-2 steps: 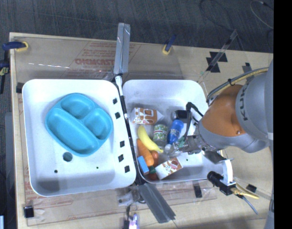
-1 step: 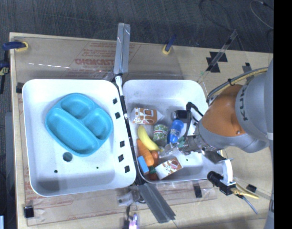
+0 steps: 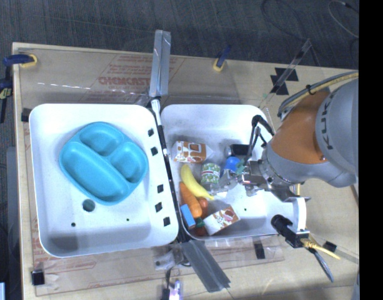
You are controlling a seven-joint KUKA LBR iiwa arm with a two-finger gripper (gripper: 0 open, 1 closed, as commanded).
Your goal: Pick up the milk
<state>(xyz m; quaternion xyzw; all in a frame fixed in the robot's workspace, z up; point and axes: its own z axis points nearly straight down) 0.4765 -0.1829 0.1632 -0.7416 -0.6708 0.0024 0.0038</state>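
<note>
Two shallow white bins share the bench: the left white bin (image 3: 47, 230) carries just a blue three-part plastic plate (image 3: 104, 161), while the right white bin (image 3: 203, 112) crowds everything else along its near-left side — so my target sits hemmed in. A yellow banana (image 3: 192, 181) and orange carrot (image 3: 191, 199) lie beside the small white-and-brown milk carton (image 3: 220, 219), tipped on its side at the front wall. My gripper (image 3: 241, 179) hovers past it; whether my jaws are apart, I cannot tell.

Banana (image 3: 193, 181), can (image 3: 210, 172) crowd milk (image 3: 220, 219); bin wall (image 3: 241, 233) hems front.
</note>
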